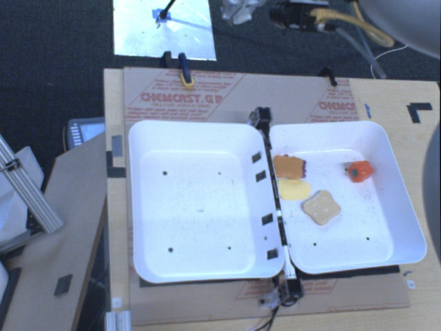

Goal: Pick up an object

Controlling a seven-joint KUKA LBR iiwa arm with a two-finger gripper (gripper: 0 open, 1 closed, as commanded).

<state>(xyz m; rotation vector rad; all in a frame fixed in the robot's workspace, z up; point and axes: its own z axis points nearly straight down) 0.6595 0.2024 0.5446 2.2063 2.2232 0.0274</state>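
Two glossy white bins sat side by side. Left bin (196,198). Right bin (386,219) held a flat orange slab (289,167), a pale yellow disc (295,189), a tan toast-shaped piece (321,207) and a small red-orange lump (359,171) — all apart. Gripper (242,2) hung beyond the bench — jaw state unclear.

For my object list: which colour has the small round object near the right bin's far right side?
Orange-red tomato-like toy, in the camera view.
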